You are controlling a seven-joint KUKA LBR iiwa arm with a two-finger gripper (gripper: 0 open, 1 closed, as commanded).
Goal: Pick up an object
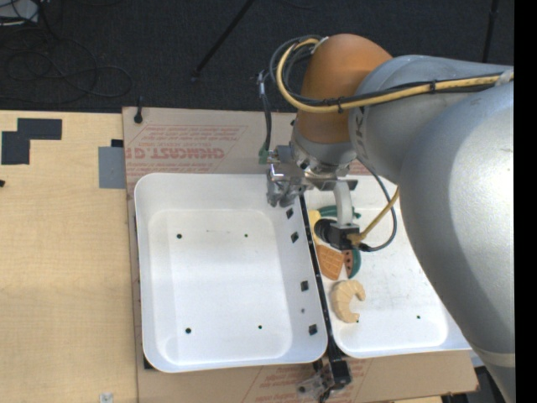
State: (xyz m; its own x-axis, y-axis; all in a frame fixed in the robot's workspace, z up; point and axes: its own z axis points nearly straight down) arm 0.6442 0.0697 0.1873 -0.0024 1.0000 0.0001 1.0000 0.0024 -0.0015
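The gripper [285, 190] is seen at the far end of the rim shared by the 2 bins, approx. over the divider, just below the orange band [340, 65] of the arm [436, 141]. Its state (wide, narrow or holding sth.) cannot be told, as it is viewed from above and partly hidden by the wrist. The objs. to be picked are found in the right bin [394, 300], all bunched near its left wall. A tan crescent-shaped piece [347, 300] lies nearest the camera and an orange piece [332, 262] just beyond it. A green item [352, 260] is pressed against the orange one's right side. A yellow item [318, 219] lies farthest back, close to the gripper. The left bin [218, 284] is set just beside the right one, both on a cardboard sheet [185, 145] laid on the pale bench [59, 267].
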